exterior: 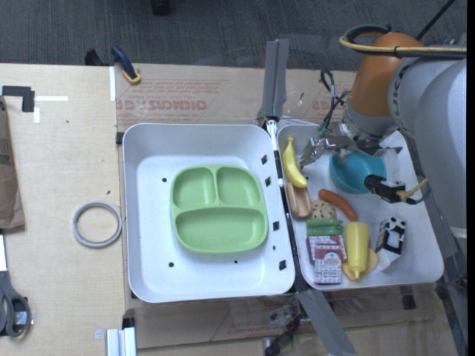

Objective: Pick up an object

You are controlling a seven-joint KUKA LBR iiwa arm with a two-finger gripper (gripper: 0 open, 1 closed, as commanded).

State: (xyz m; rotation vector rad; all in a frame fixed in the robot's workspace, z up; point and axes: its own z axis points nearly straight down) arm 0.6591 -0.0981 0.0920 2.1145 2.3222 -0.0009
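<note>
My gripper (312,151) hangs over the back of the right bin (415,265), just right of a yellow banana (292,166) and left of a teal bowl (357,172), which the wrist partly covers. In front of it lie a tan bread-like piece (300,200), an orange sausage (338,203), a round cookie (323,211), a red and green box (326,252), a yellow bottle-like item (357,248) and a black-and-white item (391,236). I see nothing held in the gripper.
The left bin (141,199) holds a green divided plate (219,208). On the bench to the left lie a grey tape ring (96,223), a blue clamp (126,64), scissors (12,314) and a brown bag (7,176). An upright grey post (275,80) stands behind the bins.
</note>
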